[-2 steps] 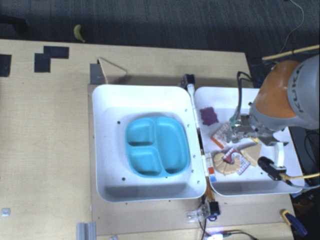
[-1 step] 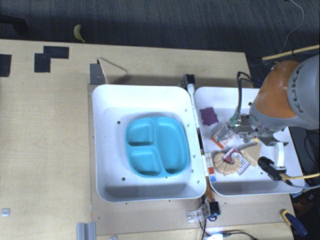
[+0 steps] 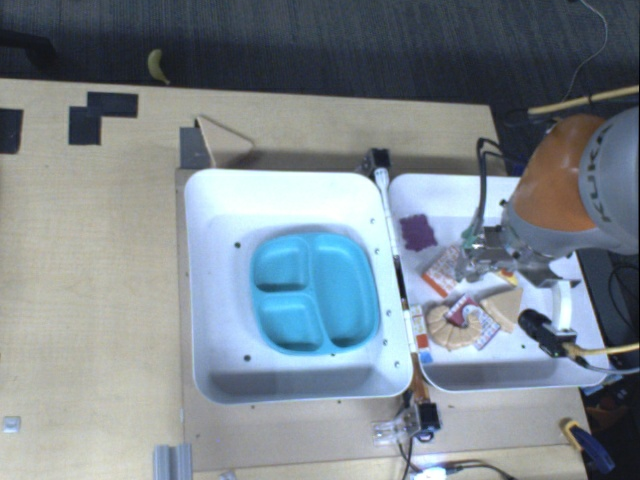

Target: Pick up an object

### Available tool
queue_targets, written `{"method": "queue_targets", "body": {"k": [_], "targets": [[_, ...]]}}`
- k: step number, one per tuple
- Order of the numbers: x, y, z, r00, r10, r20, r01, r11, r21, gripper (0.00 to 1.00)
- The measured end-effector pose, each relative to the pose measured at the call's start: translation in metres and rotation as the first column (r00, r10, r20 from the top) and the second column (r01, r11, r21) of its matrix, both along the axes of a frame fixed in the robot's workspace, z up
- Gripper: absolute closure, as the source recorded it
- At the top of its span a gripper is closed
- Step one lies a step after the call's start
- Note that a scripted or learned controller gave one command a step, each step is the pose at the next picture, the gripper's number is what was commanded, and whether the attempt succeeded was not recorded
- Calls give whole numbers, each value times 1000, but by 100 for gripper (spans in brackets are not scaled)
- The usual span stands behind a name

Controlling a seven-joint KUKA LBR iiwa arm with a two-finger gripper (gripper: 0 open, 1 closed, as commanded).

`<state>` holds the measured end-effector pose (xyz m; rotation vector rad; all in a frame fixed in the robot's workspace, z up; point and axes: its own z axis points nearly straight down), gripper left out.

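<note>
Looking down from the camera view, you see the gripper lowered into the right bin, where a loose heap of small objects gives it targets; the pile sits just below and beside it. Whether anything is grasped you cannot tell. The blue tray rests in the left bin.

bench top looked like pale wood, matt, fine grain. both white bins smooth plastic, slight sheen. blue divided tray glossy moulded plastic. purple piece dull, soft-looking. arm shell smooth grey, orange band satin. floor dark, ribbed, carpet-like. black squares on bench matt.
</note>
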<state>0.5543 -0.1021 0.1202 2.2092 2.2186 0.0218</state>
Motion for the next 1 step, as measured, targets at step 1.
{"method": "queue_targets", "body": {"k": [1], "targets": [[0, 0, 0, 1000, 0, 0, 0, 1000, 0, 0]]}}
